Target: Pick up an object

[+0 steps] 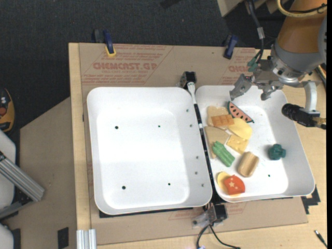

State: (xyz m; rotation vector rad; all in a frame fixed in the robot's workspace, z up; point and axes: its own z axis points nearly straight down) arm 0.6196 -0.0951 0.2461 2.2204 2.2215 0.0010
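While the fingers [253, 88] hang spread, the watermelon slice [240, 112] lies just below.

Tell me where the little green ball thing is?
The small dark green toy sits alone in the right bin, near its right edge, right of the bread roll.

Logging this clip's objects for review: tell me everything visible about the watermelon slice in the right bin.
The watermelon slice is a small toy wedge, plastic by its look, with red flesh dotted with dark seeds and a thin dark-green rind along its curved upper edge. It lies flat near the back of the right bin, tilted diagonally, its lower end touching the yellow cheese piece, the waffle piece beside it. The gripper hovers above, fingers spread, not touching.
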